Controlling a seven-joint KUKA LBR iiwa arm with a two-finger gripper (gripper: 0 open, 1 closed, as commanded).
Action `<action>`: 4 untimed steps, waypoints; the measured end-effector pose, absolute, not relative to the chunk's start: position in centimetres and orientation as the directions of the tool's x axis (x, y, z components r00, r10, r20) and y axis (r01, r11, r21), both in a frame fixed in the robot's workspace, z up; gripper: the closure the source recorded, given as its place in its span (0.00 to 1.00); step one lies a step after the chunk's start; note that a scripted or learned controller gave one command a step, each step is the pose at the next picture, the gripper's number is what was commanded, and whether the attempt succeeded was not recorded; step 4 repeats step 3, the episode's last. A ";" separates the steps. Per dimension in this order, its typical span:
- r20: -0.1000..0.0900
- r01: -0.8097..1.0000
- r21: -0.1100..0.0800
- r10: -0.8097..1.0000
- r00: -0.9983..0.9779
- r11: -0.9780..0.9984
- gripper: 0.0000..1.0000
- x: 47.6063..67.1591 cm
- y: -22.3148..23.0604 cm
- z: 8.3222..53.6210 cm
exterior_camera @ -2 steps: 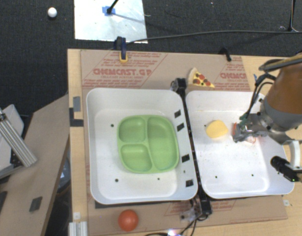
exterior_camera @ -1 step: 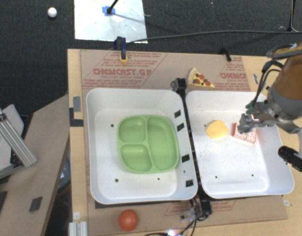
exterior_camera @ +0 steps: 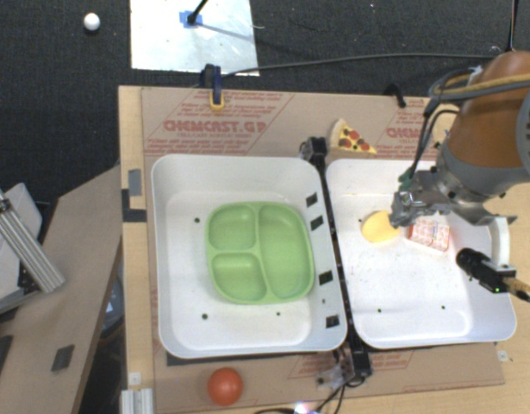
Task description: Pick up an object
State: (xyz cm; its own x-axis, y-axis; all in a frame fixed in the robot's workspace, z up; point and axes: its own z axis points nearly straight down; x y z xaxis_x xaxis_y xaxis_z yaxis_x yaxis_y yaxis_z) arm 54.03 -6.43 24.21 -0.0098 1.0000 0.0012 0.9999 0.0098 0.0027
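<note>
An orange ball [exterior_camera: 225, 385] sits at the bench's front edge, while the gripper [exterior_camera: 401, 216], whose state I cannot tell, hovers at the right bin's [exterior_camera: 420, 322] back-left beside a yellow lemon [exterior_camera: 378, 228], likely light and smooth, best pinched across its middle.

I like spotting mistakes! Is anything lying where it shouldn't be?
Yes, two toys lie outside the bins: a pizza slice on the board behind the right bin, and an orange ball in front of the left bin. The green tray sits slightly crooked.
</note>
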 end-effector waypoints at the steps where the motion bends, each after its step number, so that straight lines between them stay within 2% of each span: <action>1: 0.002 1.000 0.002 1.000 -0.010 0.010 1.00 54.1 -1.6 24.7; 2: 0.002 1.000 0.001 1.000 -0.010 0.010 1.00 53.6 3.3 24.7; 3: 0.001 1.000 0.001 1.000 -0.010 0.010 1.00 54.3 9.5 23.3; 4: 0.001 1.000 0.001 1.000 -0.010 0.010 1.00 54.3 9.5 23.3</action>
